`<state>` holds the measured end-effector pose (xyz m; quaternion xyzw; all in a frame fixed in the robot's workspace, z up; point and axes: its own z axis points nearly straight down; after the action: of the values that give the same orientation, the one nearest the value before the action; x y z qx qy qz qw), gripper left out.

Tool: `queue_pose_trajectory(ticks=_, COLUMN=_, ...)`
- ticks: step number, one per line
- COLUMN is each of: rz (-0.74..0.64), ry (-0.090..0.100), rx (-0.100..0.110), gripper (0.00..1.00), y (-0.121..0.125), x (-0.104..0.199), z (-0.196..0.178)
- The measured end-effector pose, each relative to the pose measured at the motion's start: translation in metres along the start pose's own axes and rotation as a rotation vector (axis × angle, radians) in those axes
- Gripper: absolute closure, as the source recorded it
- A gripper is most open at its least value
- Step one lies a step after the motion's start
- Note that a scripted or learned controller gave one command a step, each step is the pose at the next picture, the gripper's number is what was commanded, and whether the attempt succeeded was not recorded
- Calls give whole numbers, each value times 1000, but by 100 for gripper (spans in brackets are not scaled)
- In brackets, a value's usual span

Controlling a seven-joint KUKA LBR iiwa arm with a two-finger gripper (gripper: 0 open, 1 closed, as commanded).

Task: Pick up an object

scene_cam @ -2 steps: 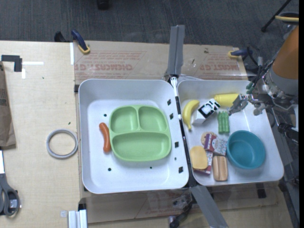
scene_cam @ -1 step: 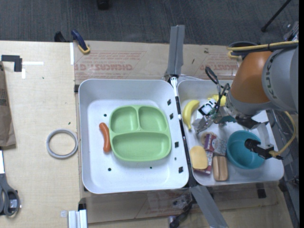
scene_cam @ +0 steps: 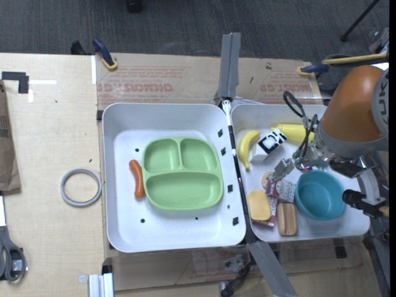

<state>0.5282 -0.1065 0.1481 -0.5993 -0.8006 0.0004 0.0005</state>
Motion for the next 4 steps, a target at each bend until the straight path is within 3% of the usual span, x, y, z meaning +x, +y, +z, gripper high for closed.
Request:
queue_pose_trajectory(ticks=1, rz=-254, ry=-11, rx=-19, gripper=0, y=124, x=-65, z=36)
queue_pose_trajectory(ticks=2, rz=-254, ry=-11, rx=-19, gripper=0, y=124, x=-65, z=36)
queue_pose_trajectory(ticks=4, rz=188, ry=-12, rx=-26, gripper=0, y=121, x=-43, z=40)
